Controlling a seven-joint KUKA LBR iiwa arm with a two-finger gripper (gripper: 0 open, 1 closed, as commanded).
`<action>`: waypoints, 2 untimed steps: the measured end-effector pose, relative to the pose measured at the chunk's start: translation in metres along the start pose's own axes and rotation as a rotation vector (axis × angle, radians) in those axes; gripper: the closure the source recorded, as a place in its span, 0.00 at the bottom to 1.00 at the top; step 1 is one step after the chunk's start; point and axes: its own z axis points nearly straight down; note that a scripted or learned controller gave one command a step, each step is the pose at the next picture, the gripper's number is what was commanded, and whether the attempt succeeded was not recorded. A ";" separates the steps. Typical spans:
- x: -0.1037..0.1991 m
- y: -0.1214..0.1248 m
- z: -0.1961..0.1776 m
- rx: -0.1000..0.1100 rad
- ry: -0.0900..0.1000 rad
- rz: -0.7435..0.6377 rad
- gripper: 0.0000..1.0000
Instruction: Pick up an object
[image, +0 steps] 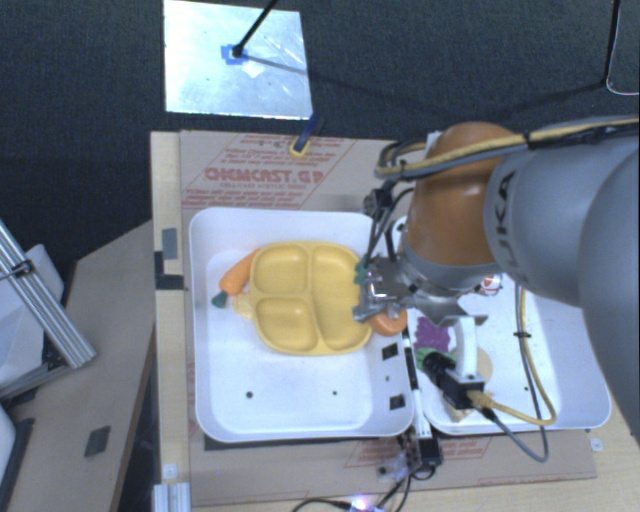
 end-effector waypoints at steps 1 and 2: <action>-0.015 -0.014 0.001 0.001 -0.002 0.005 1.00; -0.007 -0.005 -0.011 0.000 -0.001 0.002 1.00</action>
